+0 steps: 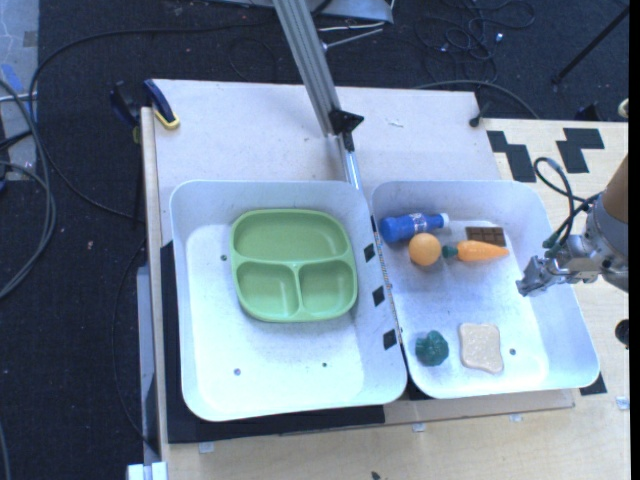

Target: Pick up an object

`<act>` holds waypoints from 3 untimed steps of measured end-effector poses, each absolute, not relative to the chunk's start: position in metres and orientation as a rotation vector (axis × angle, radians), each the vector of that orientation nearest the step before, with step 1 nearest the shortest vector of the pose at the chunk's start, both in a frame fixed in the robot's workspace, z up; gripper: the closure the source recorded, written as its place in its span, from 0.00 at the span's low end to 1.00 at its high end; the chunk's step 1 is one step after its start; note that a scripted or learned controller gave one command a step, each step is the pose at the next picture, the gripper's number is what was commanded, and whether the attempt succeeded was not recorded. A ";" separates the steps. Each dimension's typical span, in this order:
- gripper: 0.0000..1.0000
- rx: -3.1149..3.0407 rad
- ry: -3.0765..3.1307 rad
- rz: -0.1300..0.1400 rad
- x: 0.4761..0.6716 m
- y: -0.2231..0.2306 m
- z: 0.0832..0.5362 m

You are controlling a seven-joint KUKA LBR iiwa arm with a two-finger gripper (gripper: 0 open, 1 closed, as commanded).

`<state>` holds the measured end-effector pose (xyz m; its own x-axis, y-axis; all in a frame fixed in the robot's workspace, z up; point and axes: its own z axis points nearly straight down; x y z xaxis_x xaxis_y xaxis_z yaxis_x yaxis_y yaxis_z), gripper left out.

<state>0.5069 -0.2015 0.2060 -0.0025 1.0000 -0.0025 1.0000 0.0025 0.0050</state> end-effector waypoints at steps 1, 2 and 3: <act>1.00 2.213 2.232 0.004 0.520 -0.139 0.205; 1.00 2.212 2.230 0.004 0.532 -0.086 0.219; 1.00 2.215 2.231 0.002 0.539 -0.032 0.211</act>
